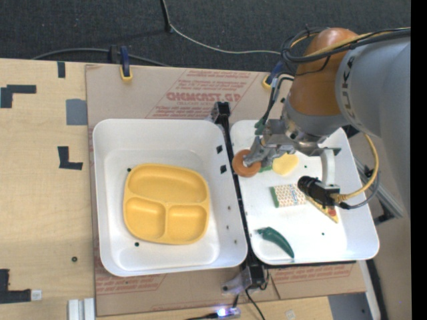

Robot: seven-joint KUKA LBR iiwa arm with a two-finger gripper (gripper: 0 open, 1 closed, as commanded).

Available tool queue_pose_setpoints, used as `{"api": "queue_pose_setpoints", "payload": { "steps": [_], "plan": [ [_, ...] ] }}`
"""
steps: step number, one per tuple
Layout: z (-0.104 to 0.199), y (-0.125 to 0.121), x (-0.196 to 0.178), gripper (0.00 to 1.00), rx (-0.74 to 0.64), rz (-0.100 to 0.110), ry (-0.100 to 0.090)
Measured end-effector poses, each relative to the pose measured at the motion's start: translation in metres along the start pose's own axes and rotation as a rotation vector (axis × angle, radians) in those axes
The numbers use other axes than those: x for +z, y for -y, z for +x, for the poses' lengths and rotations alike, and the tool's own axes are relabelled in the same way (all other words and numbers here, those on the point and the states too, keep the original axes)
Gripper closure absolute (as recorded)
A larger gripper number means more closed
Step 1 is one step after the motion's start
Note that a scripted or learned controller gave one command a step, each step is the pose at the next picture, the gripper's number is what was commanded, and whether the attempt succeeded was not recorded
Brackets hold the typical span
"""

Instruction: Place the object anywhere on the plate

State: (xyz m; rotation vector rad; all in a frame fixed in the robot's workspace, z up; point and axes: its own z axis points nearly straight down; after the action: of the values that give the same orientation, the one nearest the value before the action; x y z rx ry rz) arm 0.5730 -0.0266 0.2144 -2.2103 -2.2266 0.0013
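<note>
A yellow plate with three compartments lies in the left bin. My gripper hangs over the left edge of the right bin, beside the wall between the two bins. It is shut on a round orange-brown disc, which sits at the fingertips and overlaps the bin's rim. The disc is to the right of the plate and apart from it.
In the right bin a pale yellow piece lies just right of the gripper. A patterned green and white packet sits in the middle, and a dark green pepper-like thing lies near the front. The arm covers the bin's back right.
</note>
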Motion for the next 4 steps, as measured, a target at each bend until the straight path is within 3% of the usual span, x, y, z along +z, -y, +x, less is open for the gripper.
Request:
{"api": "queue_pose_setpoints", "payload": {
  "steps": [3, 4],
  "plan": [
    [0.159, 0.027, 0.004, 1.0, 0.0, 0.002, 0.003],
    [0.193, 0.042, -0.001, 1.0, 0.001, 0.002, 0.003]
  ]
}}
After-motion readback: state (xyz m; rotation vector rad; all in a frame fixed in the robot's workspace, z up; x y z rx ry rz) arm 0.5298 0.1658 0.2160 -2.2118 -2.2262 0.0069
